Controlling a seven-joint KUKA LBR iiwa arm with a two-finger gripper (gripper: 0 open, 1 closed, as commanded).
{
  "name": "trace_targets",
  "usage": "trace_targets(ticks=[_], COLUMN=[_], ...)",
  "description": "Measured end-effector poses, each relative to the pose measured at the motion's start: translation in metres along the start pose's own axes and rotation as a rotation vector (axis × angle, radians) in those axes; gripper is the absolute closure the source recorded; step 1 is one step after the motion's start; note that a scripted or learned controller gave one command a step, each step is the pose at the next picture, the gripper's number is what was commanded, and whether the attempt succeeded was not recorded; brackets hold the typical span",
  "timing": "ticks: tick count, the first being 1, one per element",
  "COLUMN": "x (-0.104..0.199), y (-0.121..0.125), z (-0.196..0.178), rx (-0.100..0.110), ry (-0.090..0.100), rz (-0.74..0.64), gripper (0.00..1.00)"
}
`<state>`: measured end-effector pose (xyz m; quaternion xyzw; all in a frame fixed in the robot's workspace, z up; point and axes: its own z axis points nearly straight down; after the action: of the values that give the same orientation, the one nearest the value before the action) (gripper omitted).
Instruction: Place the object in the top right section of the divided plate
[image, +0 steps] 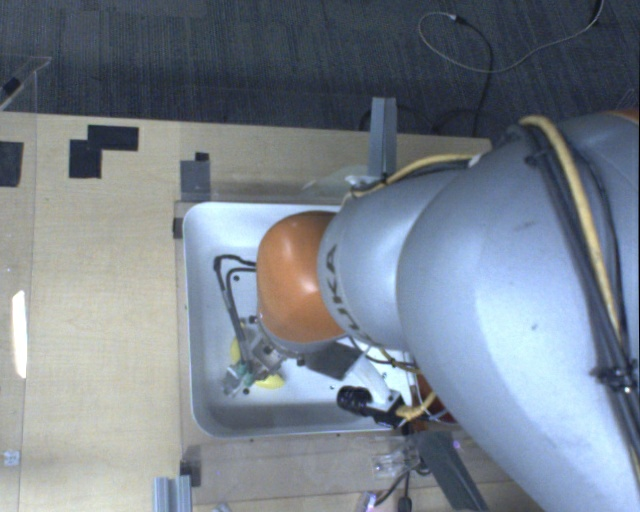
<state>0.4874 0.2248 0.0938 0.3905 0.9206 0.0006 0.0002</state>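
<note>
The grey arm with its orange band (295, 275) reaches from the right and covers most of the white bin (205, 300). My gripper (243, 377) is low in the bin's lower left part, right at a small yellow object (267, 379) lying on the bin floor. The yellow object shows partly beside and under the fingertips. Whether it sits between them is hidden. The arm hides whatever else lies in the bin.
A black cable (228, 275) loops over the bin floor left of the orange band. Metal brackets (195, 176) stand at the bin's corners on the wooden bench. Black tape marks (100, 148) lie at the bench's upper left.
</note>
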Motion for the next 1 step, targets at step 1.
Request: trace_targets(ticks=[1], x=[-0.0044], y=[-0.0037], z=[-0.1281], rx=[0.0], ry=[0.0], rz=[0.015], gripper=[0.0])
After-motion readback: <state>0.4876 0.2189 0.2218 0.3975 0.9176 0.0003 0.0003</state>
